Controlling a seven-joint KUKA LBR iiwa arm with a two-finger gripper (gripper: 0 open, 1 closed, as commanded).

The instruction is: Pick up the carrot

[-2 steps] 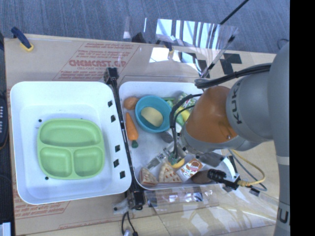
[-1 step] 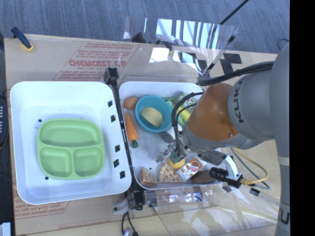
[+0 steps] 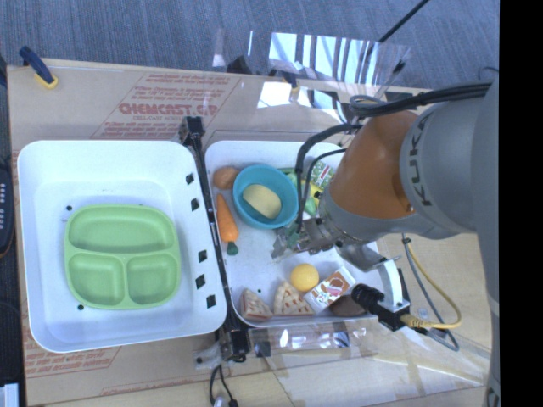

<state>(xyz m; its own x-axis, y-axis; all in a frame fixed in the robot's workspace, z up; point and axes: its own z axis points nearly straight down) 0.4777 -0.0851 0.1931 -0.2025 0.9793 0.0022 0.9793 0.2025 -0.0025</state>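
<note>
The carrot (image 3: pixel 226 219) is orange with a small green end. It lies along the left wall of the right bin (image 3: pixel 254 270), just left of a blue bowl (image 3: pixel 280 214). My gripper (image 3: pixel 290 242) hangs low over the middle of the right bin, below the bowl's lower right rim and well to the right of the carrot. Nothing shows in its grasp. The grey and orange arm covers the right half of that bin.
The bowl holds a pale yellow item (image 3: pixel 262 199). A brown round piece (image 3: pixel 224 177) sits above the carrot. A yellow ball (image 3: pixel 305 276), two toast-like wedges (image 3: pixel 271 302) and a small carton (image 3: pixel 329 290) lie along the bin's near side. The left bin holds a green divided tray (image 3: pixel 123 255).
</note>
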